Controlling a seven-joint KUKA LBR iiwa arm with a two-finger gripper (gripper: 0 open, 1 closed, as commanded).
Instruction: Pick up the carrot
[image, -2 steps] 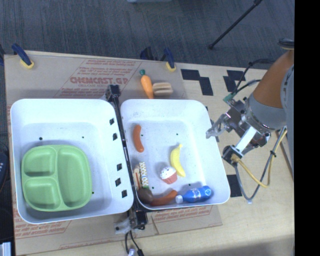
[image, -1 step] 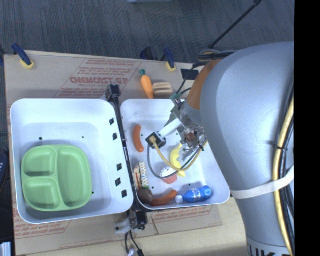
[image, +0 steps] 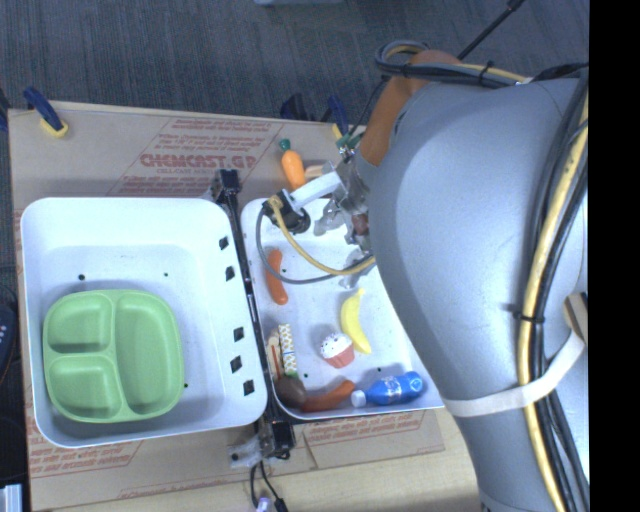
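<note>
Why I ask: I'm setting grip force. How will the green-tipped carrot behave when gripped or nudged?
The carrot looks like smooth moulded plastic, so it is probably stiff, light and rather slippery. Its rounded, tapered body would likely roll or swing round if nudged, rather than slide straight.

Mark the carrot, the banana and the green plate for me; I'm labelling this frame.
carrot (image: 291, 166): camera view, on its orange body, beyond the right bin's far edge.
banana (image: 353, 321): camera view, on the middle of its curve, in the right bin.
green plate (image: 112, 353): camera view, on its centre divider, in the left bin.
</note>
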